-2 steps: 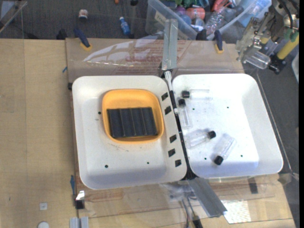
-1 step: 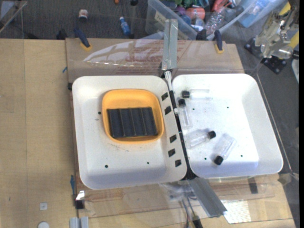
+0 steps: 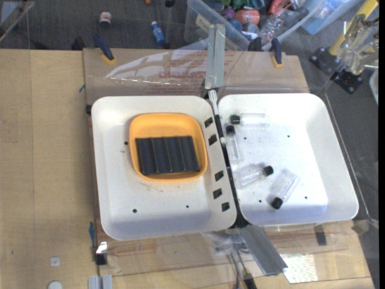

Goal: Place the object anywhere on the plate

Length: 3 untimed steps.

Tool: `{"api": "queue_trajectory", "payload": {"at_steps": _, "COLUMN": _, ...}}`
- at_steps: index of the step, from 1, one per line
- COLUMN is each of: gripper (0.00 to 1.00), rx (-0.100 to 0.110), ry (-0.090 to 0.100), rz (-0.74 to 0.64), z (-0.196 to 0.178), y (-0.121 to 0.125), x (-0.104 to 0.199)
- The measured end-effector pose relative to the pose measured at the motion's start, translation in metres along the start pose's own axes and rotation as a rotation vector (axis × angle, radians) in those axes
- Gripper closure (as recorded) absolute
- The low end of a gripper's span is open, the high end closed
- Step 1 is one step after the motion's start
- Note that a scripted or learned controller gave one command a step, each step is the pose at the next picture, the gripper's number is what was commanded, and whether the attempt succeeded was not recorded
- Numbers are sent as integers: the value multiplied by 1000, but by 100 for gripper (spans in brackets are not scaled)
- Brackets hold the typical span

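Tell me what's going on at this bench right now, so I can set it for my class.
Nothing is being handled at this moment. The left bin holds an orange plate with a dark ribbed block lying on it. Four small clear vials with black caps lie loose in the right bin, apart from the plate.

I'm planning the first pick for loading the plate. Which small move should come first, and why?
Probably bring the gripper down over the clear vial in the right bin. It lies apart from the other vials, away from the bin walls, and the orange plate in the left bin so far holds only a black ribbed block.
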State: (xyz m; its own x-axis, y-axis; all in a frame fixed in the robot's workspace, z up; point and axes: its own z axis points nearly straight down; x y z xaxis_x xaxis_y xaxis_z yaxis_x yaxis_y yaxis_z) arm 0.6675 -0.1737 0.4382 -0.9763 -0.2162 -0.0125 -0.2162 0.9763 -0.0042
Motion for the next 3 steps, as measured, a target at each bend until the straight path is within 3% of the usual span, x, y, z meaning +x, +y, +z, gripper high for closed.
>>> {"api": "queue_trajectory", "payload": {"at_steps": 1, "gripper": 100, "rx": -1, "ry": 0, "rz": -235, "z": 0, "y": -14, "x": 3}}
{"api": "queue_trajectory", "payload": {"at_steps": 2, "gripper": 100, "rx": -2, "ry": 0, "rz": -611, "z": 14, "y": -48, "x": 11}}
{"api": "queue_trajectory", "payload": {"at_steps": 3, "gripper": 100, "rx": -3, "ry": -1, "rz": -878, "z": 0, "y": -46, "x": 10}}
